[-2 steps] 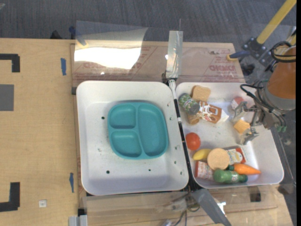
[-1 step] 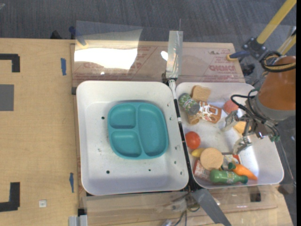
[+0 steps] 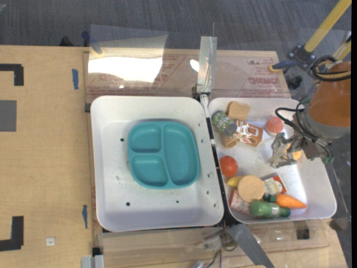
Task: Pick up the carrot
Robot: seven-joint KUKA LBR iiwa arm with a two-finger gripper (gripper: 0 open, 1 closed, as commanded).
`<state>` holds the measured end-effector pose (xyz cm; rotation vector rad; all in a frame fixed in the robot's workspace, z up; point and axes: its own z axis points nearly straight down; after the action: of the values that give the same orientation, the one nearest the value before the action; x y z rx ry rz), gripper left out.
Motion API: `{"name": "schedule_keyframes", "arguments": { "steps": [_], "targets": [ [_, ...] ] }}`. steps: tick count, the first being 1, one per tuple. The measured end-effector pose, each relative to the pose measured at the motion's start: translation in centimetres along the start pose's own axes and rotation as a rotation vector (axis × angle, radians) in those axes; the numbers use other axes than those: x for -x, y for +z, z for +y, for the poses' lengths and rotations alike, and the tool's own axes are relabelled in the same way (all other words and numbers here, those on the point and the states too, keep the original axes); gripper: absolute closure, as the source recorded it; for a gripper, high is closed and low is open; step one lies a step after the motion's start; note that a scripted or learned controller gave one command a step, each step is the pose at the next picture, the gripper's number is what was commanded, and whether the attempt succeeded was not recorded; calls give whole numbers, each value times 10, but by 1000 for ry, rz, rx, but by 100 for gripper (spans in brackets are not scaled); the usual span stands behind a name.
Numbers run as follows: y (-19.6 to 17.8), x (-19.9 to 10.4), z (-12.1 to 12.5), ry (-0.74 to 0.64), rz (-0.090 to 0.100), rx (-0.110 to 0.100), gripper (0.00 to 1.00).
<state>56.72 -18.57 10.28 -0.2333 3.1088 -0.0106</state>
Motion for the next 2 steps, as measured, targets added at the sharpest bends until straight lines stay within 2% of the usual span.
{"name": "schedule_keyframes", "arguments": {
  "steps": [1,2],
  "targets": [
    [14,4,-39,-197,10,5,100],
    [-146,32,-12,6,7,3,100]
  ]
}}
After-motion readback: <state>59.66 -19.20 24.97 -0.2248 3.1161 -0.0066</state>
